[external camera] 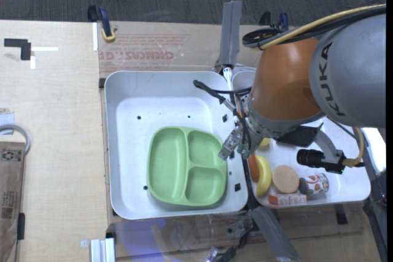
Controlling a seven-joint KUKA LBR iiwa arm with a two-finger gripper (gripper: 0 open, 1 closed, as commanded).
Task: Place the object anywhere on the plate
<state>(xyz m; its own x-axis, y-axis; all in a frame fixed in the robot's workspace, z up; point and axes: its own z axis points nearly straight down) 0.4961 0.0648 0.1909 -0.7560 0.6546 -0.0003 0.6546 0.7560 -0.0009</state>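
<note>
The pale green, three-compartment plastic plate (186, 166) lies in the shallow white left bin (123, 132), and every compartment of it is bare, so nothing has been delivered yet. The claw (233, 143) hangs over the plate's right rim, just at the wall between the two bins; its small metallic tip is too blurred and too crowded by cables to tell whether it is released, clenched or carrying anything. Just right of the plate, in the shallow white right bin (353, 190), the candidate objects lie together: a yellow banana (264, 173), a round tan disc (285, 180), and a small red-and-white carton (314, 183) beside it. Judging from this, the task is at best midway: if nothing is carried, a pick is still needed; either way the release over the plate remains.
</note>
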